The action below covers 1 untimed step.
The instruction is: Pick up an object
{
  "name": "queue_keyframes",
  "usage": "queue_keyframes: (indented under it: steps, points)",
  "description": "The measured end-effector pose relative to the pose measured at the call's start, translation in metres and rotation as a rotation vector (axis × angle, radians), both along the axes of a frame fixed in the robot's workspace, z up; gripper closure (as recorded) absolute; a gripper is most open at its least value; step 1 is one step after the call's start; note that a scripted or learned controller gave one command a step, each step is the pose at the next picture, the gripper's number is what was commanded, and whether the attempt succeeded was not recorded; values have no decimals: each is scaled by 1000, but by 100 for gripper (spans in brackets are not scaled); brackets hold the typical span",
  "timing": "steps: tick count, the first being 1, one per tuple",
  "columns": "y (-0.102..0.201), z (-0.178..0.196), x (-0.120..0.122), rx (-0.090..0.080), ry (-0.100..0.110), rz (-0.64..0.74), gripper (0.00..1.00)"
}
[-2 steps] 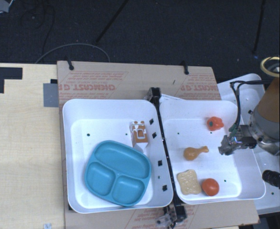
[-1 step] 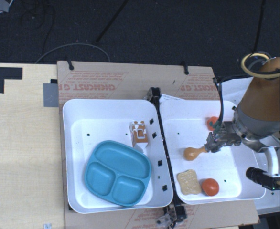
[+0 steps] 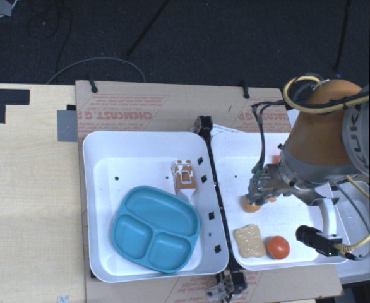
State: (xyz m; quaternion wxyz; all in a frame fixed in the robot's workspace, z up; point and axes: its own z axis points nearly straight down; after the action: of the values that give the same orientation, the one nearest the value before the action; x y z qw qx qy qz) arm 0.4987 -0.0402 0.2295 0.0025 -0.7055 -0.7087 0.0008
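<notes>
Reaching down into the right bin point(image 3: 235, 169), the gripper point(image 3: 258, 197) sits right over a small orange object point(image 3: 250, 204); whether that claw is wide or narrow cannot be told. Nearby lie a tan biscuit point(image 3: 249, 240) and a red ball point(image 3: 278, 247). Left bin point(image 3: 100, 169): blue divided plate point(image 3: 155, 228).

A pale wooden bench top point(image 3: 27, 188) lies left of a cardboard sheet point(image 3: 147, 106); beyond it, dark floor point(image 3: 172, 30) with cables point(image 3: 96, 65).
</notes>
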Motion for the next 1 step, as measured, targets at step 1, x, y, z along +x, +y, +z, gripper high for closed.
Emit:
queue_keyframes:
  steps: [1]
  points:
    - [56,-4,16,-1,-1,1,100]
